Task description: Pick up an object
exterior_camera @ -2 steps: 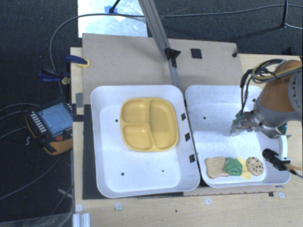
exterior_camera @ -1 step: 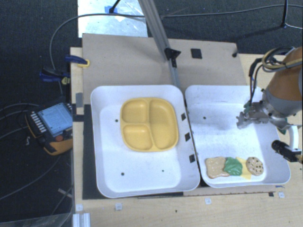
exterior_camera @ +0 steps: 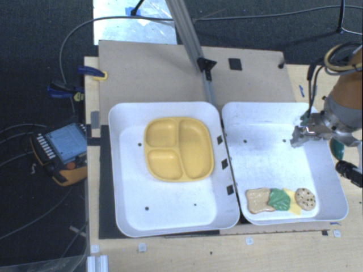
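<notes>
Along the front wall of the right bin [exterior_camera: 272,115] lie four small toy foods in a row: a tan toast slice [exterior_camera: 259,200], a green leaf piece [exterior_camera: 279,199], a yellow cheese piece [exterior_camera: 294,207] and a round chocolate-chip cookie [exterior_camera: 305,198]. My gripper [exterior_camera: 302,136] hangs over the right side of this bin, behind the foods and well apart from them. Nothing shows in its grasp. The grey arm with its orange band [exterior_camera: 347,95] comes in from the right edge.
The left bin [exterior_camera: 127,169] holds a yellow three-compartment plate [exterior_camera: 179,149]. A slanted grey pole [exterior_camera: 187,30] stands behind the bins. Cables, clamps and a handheld pendant [exterior_camera: 62,152] lie off the bench to the left.
</notes>
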Available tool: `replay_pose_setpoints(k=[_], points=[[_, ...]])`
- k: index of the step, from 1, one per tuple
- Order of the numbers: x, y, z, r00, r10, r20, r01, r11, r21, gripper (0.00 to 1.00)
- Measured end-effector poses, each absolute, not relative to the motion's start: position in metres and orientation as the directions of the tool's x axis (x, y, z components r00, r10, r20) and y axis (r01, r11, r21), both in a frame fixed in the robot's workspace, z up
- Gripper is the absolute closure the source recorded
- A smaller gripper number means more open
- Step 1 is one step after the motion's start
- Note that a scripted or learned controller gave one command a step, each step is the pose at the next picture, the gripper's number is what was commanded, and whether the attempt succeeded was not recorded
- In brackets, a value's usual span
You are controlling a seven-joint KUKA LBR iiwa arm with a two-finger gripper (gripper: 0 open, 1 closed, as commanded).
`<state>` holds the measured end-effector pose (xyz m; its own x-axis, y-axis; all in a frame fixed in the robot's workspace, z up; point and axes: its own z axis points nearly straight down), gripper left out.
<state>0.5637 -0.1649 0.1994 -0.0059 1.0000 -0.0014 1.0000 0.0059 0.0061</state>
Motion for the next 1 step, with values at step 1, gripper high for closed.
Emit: replay_pose_setpoints(k=[1], points=[[0.5653, -0.1652, 0.2537, -0.007, 1.000, -0.002, 1.000, 0.007, 0.007, 1.00]])
